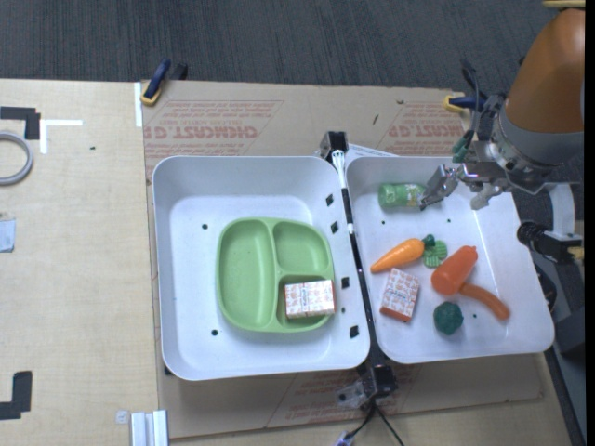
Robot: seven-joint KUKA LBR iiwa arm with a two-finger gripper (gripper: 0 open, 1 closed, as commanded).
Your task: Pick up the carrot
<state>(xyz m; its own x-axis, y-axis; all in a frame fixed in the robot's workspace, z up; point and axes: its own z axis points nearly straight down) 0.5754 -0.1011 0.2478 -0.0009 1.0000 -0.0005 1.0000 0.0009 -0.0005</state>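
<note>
The carrot [398,253] lies in the right bin [521,337], orange, pointing left, its green top to the right. My gripper [459,191] hovers over the back of that bin, up and to the right of the carrot and well apart from it. Its fingers [435,189] stand open with nothing between them. A green packet [401,194] lies just left of the gripper.
Beside the carrot in the right bin are a patterned box [400,295], a red-orange pepper [455,269], an orange sausage-shaped toy [487,302] and a green broccoli-like toy [448,318]. The left bin [177,249] holds a green divided plate [244,272] with another patterned box [309,298].
</note>
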